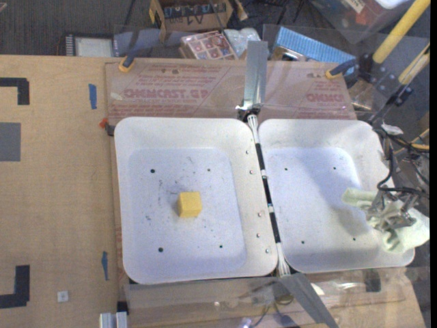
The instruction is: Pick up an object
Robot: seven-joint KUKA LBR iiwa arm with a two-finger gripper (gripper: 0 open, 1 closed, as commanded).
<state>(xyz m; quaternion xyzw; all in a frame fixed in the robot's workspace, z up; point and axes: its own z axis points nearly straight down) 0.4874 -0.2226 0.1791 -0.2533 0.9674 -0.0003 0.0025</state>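
Nothing picked up yet: yellow cube (190, 205) sitting untouched mid-floor of the left bin (130, 139), well apart from the gripper (390, 214) blurred over the right bin's (307, 132) far right edge, open or closed impossible to tell.

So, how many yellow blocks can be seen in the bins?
1. The yellow block lies near the middle of the left bin. Others may be hidden at the right bin's blurred right edge.

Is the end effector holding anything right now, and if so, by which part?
It cannot be told: the end effector is a blur at the right bin's right edge. The yellow block lies apart in the left bin.
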